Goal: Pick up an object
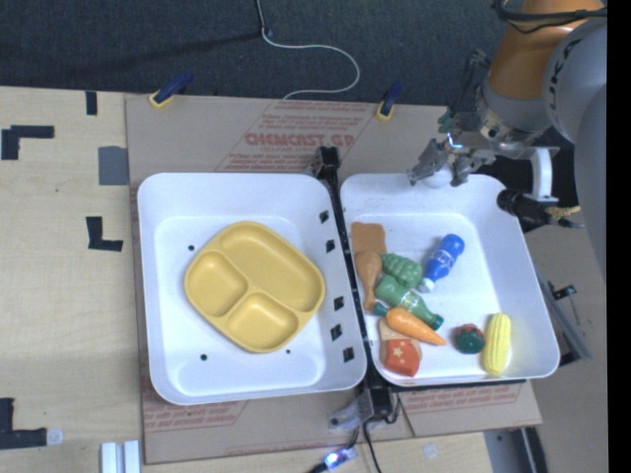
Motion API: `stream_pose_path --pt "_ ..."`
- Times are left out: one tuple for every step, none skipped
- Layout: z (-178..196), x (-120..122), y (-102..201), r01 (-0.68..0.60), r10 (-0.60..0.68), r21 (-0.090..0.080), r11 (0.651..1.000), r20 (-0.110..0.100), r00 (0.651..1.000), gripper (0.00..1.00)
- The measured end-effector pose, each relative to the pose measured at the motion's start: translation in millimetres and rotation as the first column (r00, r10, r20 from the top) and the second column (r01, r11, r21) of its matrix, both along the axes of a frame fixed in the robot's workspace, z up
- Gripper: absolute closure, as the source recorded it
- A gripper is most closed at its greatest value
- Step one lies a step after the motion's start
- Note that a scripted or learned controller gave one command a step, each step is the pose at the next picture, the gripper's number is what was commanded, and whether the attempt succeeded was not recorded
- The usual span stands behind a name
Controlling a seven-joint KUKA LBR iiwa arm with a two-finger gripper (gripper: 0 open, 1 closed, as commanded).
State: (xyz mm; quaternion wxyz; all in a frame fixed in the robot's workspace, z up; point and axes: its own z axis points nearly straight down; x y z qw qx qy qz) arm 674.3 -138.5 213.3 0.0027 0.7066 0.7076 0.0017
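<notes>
A cardboard-covered surface [286, 136] carries two shallow white bins. The right bin [513, 235] holds toy food: a blue bottle [443, 257], an orange carrot [415, 325], yellow corn [497, 343]. The gripper [442, 168] hovers over its far rim, jaws apart, empty. The left bin [158, 215] holds a yellow divided plate [253, 286].

bench: cardboard sheet [286, 141] on wood | backdrop: dark cloth [128, 18] | white cable [315, 52]

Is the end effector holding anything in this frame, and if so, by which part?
Nothing is held. The end effector hangs open above the far rim of the right shallow white bin, with no object between its fingers; the toys lie untouched in that bin.
</notes>
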Motion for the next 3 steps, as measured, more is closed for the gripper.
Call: stream_pose_path --pt "11.8 0.4 0.5 0.0 0.0 0.002 1.0 -0.006 1.0 1.0" --pt "21.9 -15.2 53.3 -0.005 0.005 0.003 1.0 -0.007 1.0 1.0" --pt "24.5 -34.2 96.1 -0.004 0.004 0.003 1.0 -0.009 1.0 1.0"
